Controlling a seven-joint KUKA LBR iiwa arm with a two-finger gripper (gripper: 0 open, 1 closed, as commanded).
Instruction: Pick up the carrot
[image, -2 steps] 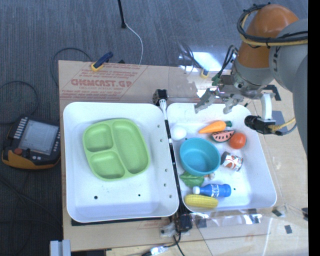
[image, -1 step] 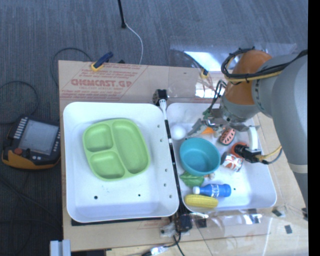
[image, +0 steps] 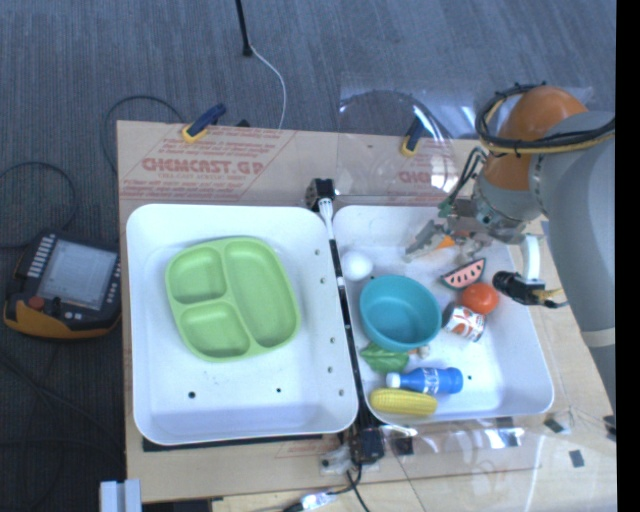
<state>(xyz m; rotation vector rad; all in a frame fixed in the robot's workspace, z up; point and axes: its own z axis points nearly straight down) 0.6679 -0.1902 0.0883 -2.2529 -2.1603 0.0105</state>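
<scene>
Carrot looks like that little orange bit sitting right at the tips of the hand, up in the back part of the right bin. It's tiny and half hidden, so I'm not 100% sure on its shape. The hand has its fingers spread fairly wide and pointing left, low over the bin floor, and nothing is clearly gripped between them. I'd say the reach is done but the grab and lift are still to go. Just in front of it lie a watermelon slice, a tomato and a small can, then a blue bowl. Left bin holds a green divided plate.
</scene>
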